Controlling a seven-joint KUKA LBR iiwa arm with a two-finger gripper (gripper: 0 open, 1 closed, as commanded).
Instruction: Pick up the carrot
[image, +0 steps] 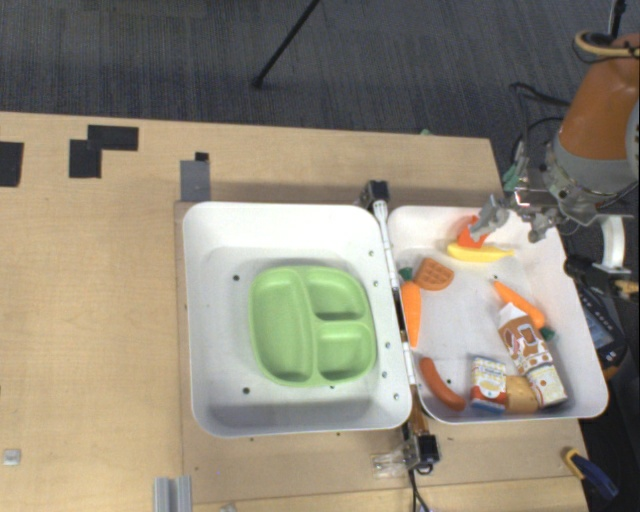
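An orange carrot (411, 312) with a green top lies along the left wall of the right bin (590, 395), pointing toward the front. A second orange carrot-like piece (519, 302) lies further right, beside a small bottle. My gripper (512, 219) hovers over the back of the right bin, above and just right of a yellow banana (482, 252). Its fingers (488, 216) stand apart with nothing between them. The gripper is well behind both orange pieces and touches neither.
The right bin also holds a brown waffle (434, 274), a red sausage (441, 384), a bottle (527, 350), a small carton (487, 382) and a bread piece (522, 396). A green divided plate (310, 323) sits in the left bin (220, 300).
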